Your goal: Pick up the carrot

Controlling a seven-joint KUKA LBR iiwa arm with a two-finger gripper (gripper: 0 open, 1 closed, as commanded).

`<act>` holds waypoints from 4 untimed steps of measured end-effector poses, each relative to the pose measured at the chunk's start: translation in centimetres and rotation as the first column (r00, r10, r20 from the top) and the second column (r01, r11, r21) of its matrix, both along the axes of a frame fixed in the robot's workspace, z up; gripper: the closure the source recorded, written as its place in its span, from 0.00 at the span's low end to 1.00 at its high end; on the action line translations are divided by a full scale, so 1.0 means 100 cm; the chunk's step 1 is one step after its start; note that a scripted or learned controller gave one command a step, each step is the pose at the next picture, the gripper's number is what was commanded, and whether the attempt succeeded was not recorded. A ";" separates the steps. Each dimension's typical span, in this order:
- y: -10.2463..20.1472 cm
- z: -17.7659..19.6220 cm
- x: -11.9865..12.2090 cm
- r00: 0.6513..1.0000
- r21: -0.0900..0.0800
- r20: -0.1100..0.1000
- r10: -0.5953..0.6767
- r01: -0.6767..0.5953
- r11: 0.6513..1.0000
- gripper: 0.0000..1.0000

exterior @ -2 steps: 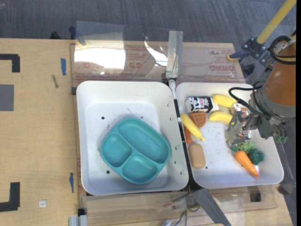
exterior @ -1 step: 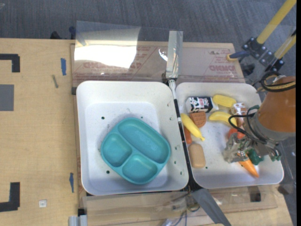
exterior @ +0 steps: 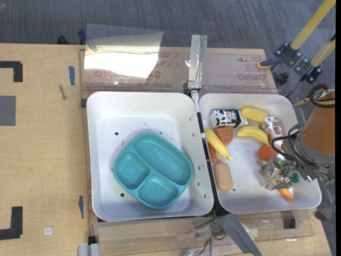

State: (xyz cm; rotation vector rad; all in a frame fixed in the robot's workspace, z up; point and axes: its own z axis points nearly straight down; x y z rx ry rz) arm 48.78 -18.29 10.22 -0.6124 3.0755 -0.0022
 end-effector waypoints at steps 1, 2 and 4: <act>0.082 0.046 0.014 0.909 0.005 0.002 -0.416 0.416 0.909 1.00; 0.031 0.005 0.043 1.000 0.001 -0.001 -0.026 0.026 1.000 1.00; 0.091 0.025 0.041 0.980 0.001 0.004 0.197 -0.197 0.980 1.00</act>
